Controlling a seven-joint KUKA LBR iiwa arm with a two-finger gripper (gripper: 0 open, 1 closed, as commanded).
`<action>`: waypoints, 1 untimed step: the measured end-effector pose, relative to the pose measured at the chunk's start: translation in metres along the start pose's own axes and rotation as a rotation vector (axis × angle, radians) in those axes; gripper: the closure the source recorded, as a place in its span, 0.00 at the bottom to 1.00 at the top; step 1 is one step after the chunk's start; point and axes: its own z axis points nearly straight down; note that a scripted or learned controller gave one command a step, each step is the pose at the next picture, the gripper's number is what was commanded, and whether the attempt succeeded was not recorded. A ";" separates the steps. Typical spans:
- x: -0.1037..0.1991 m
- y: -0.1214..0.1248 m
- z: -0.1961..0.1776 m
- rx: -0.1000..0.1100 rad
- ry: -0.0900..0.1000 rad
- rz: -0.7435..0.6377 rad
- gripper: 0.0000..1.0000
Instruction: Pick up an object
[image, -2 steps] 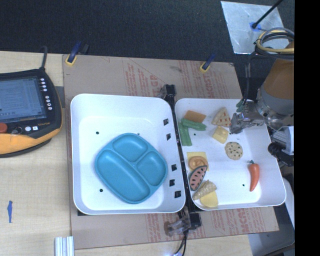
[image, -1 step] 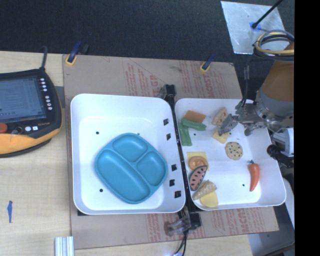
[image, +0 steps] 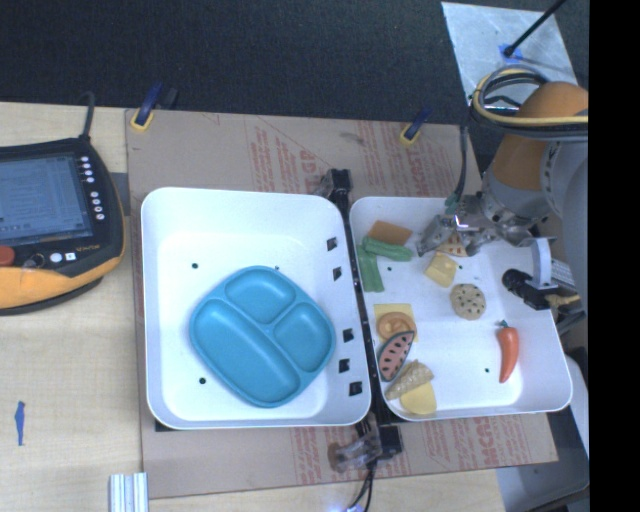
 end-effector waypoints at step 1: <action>-0.001 -0.001 -0.016 0.005 -0.001 -0.004 1.00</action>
